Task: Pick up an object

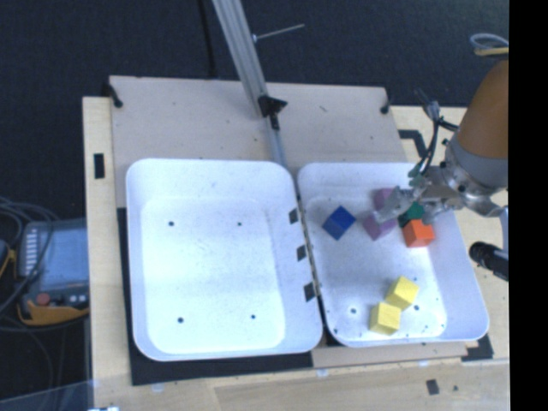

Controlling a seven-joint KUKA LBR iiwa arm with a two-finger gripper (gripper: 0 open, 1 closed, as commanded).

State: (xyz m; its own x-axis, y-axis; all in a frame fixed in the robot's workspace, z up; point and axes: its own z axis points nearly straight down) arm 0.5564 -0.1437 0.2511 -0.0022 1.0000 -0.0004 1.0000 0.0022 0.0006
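The right bin (454, 315) holds several small blocks. A blue cube (339, 223) lies near its left wall. Two purple pieces (383, 199) (374, 226) sit close together in the upper middle, with a green piece (414, 213) and an orange cube (419, 233) just to their right. Two yellow cubes (402, 292) (385, 318) rest near the front. My gripper (404, 205) hangs low over the cluster of purple, green and orange blocks, partly covering them. Nothing is visibly lifted.
The left bin (137, 229) stands beside the right one, with a divider wall (305, 247) between them. A metal pole (244, 54) slants up from the back of the bench. A box with cables (51, 268) sits off the bench at left.
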